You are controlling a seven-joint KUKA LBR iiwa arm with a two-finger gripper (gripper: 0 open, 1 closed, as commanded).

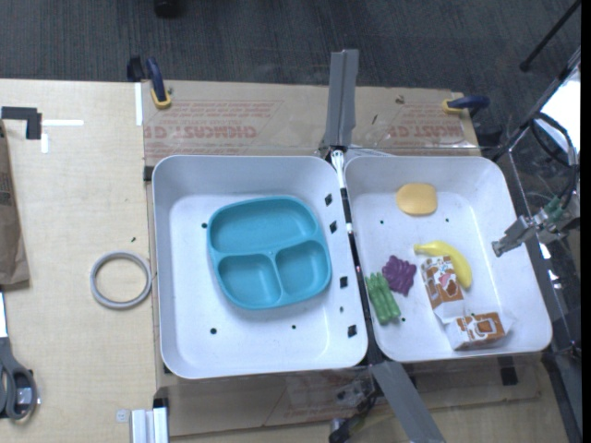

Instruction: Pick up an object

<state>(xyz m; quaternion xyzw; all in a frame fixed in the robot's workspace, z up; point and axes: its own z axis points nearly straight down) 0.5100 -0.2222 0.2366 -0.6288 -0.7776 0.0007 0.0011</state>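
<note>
Gripper (514, 238) sits at the right bin's (489, 181) right rim, off to the side; fingers too small to read, cannot tell its state. Nothing seen in it. Nearest candidates: banana (450, 258) mid-bin, looks like a light, smooth plastic toy, best pinched across its middle. Beside it a carton (441, 281), another carton (479, 329) toward the near-right corner, purple grapes (399, 273), green pod (382, 297) by the left wall, yellow disc (416, 199) near the far edge. Left bin (180, 340) holds a blue divided tray (269, 252). Pale wood table (74, 201), tape ring (121, 279) on it; dark carpet beyond.
</note>
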